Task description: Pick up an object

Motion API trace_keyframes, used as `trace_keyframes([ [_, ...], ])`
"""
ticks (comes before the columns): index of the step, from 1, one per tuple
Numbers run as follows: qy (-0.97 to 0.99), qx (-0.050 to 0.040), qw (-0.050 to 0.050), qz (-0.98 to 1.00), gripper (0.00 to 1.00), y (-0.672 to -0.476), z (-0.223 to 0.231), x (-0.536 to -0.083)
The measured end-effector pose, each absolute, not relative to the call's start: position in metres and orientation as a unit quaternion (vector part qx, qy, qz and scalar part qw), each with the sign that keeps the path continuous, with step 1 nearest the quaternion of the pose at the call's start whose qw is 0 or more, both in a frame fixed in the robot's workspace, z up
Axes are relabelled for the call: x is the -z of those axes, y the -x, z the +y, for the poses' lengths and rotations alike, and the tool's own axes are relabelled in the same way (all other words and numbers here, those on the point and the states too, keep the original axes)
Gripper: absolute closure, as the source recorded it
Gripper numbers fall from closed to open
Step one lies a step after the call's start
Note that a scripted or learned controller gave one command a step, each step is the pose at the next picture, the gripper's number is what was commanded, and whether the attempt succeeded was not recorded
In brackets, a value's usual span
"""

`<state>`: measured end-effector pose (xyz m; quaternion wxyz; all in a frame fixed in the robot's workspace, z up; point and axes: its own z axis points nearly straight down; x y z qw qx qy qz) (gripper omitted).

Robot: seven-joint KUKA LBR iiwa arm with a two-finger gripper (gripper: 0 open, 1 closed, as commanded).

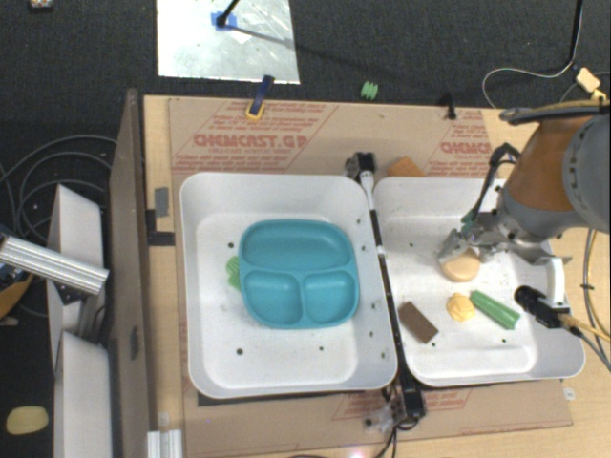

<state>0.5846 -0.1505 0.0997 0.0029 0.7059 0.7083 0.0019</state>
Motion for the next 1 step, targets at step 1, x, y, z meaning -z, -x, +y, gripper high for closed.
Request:
trace_keyframes([
  [1, -0.702, -0.0045, 0.001, 0.712, 1.0, -0.5566, -0.0462, -0.1896],
])
